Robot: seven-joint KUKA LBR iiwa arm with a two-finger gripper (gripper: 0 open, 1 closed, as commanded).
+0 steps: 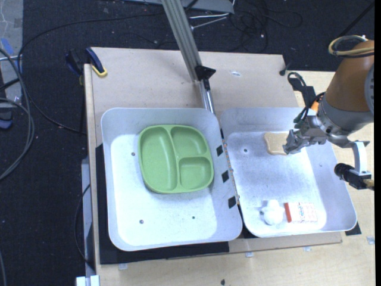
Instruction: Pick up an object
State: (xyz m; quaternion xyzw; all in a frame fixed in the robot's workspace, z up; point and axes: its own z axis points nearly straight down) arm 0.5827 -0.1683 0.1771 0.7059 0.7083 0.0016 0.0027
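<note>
You see 2 shallow white bins side by side on the bench. The left white bin (pixel 125 219) holds a green plastic plate with 3 sections (pixel 177 158), which lies flat near the bin's top.

The grey arm with the orange band (pixel 348 91) comes in from the right of the frame. Its dark 2-finger gripper (pixel 293 146) is down in the top part of the right white bin (pixel 333 201). The tip is touching the right end of a flat tan piece (pixel 275 142) that lies there. You cannot tell how the tool is set.

Near the bottom of the right bin lie a small white lump (pixel 272 212) and, just beside it on the right, a small white box with red marks (pixel 300 212).
</note>
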